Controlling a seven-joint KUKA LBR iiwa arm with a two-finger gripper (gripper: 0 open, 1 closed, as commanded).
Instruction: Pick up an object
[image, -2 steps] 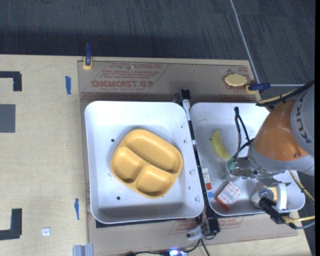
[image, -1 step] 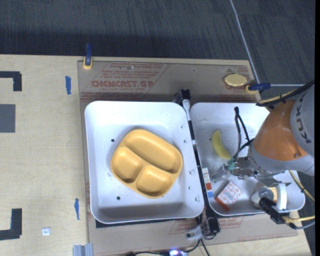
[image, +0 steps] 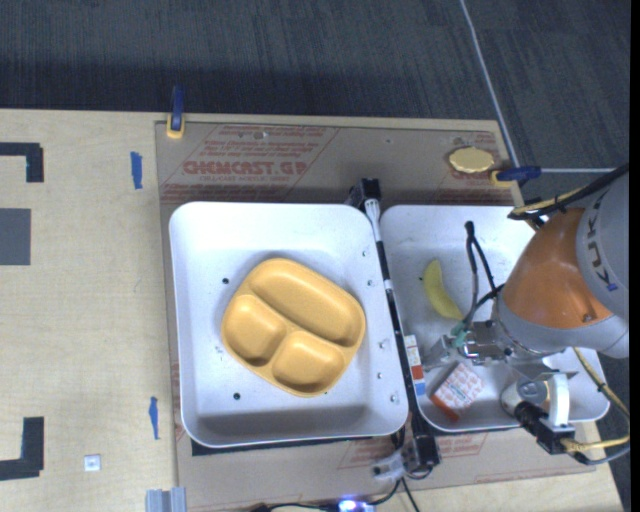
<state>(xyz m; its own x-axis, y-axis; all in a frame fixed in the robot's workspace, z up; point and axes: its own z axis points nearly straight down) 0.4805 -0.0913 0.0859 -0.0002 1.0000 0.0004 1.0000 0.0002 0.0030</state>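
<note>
Nearest the lens, the gripper (image: 468, 345) hung low in the right bin (image: 400, 232); whether it was clenched or released I could not tell. At its six o'clock a red-and-white packet (image: 458, 388) lay just beside it. At eleven o'clock lay a yellow banana (image: 437, 288), near but apart. Well away at nine o'clock, a yellow divided tray (image: 290, 325) filled the left bin (image: 195, 235).

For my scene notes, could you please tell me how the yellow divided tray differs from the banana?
The divided tray is far larger than the banana. The tray lies in the left bin, the banana in the right bin. The tray is broad with three compartments; the banana is slim and curved. Both are yellow.
</note>
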